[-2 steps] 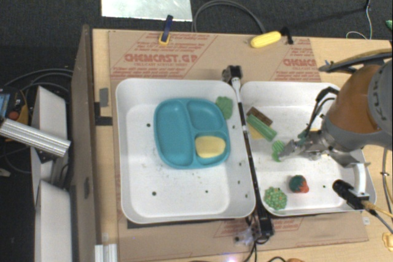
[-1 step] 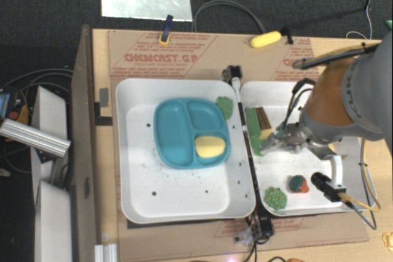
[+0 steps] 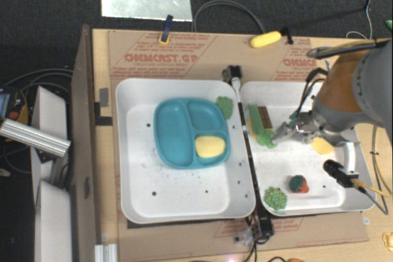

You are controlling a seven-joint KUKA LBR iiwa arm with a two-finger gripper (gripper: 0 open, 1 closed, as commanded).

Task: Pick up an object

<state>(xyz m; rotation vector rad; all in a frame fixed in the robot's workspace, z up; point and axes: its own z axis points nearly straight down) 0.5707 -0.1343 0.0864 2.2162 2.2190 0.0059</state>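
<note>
Over in the left bin [image 3: 132, 132] a blue divided plate [image 3: 178, 132] cradles a yellow lump [image 3: 210, 146] at four o'clock in its tray, parked well clear of the action. Moving right, a long green piece [image 3: 258, 126] lies at nine o'clock in the right bin [image 3: 350, 196], the likely target, and the end effector [image 3: 284, 130] sits low just beside it, though whether it is open or closed I cannot tell.

A blue divided plate [image 3: 184, 132] carries a pale yellow lump [image 3: 210, 146] in a white bin [image 3: 136, 193], beside a speckled green ball [image 3: 276, 197].
</note>
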